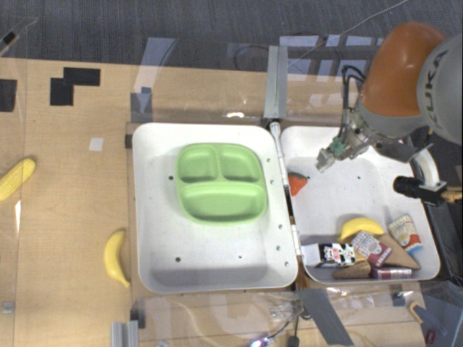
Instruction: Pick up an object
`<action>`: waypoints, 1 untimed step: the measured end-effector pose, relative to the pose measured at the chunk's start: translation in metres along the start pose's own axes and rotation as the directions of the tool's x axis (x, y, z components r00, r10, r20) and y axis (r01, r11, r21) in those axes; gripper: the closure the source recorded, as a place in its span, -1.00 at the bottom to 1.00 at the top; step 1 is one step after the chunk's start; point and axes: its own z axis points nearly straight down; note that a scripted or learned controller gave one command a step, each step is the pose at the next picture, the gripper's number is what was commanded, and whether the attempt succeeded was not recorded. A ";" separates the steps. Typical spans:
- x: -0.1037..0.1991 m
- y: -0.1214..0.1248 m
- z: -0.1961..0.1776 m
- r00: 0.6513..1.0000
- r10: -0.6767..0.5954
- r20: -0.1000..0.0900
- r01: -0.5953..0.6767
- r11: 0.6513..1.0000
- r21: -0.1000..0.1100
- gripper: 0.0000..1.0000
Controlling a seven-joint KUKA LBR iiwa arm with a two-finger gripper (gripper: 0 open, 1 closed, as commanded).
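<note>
Wooden bench, two white bins. Gripper [323, 159] hovers over right bin [318, 215], nothing held; finger spread unclear. Strawberry [296, 183] nearest, at left wall. Approach step; next: descend, close on strawberry.

Wooden bench [65, 215], grey carpet [181, 9] behind it. Two white bins side by side: left bin [148, 215], right bin [340, 201], touching along a shared edge. Green plate [220, 181], three compartments, lies flat near the middle of the left bin. Outside the bins, on the bench: one banana [116, 257] just beside the left bin, a second banana [14, 179] at the far left edge. Black marks [72, 84] at the bench's back left. Thin cable [376, 13] runs across the carpet.
</note>
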 end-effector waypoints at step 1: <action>-0.003 0.088 0.035 0.970 0.244 0.000 -0.244 0.970 0.002 1.00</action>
